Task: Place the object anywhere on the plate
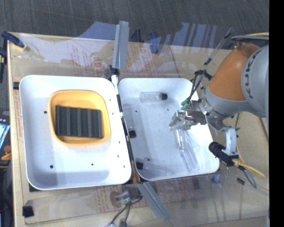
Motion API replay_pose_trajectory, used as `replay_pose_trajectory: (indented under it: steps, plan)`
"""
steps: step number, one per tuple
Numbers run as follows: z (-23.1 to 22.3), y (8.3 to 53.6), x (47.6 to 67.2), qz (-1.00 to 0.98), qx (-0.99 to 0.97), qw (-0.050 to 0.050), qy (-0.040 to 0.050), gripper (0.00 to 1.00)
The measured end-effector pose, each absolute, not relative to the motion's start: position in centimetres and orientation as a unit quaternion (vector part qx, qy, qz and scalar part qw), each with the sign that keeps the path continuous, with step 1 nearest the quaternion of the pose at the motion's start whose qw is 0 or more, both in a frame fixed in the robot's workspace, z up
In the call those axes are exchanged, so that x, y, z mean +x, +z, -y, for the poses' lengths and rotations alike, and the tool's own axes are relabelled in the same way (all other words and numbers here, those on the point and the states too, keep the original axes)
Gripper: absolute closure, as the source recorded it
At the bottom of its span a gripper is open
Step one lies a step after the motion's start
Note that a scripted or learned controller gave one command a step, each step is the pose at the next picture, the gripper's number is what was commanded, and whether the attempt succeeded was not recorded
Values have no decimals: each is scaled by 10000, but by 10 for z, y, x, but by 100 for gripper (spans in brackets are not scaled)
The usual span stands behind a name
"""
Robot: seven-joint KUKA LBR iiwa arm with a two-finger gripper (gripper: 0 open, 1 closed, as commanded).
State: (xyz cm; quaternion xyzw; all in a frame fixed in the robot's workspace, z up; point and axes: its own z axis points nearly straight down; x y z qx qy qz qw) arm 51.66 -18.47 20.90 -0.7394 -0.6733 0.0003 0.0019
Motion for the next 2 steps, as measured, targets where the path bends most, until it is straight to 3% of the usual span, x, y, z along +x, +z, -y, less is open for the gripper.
replay_pose_trajectory:
  steps: [1,2]
  plan:
    - [155,247,564,7262,-6875,14,10,100]
    - [155,247,564,7265,-6872,15,9,0]
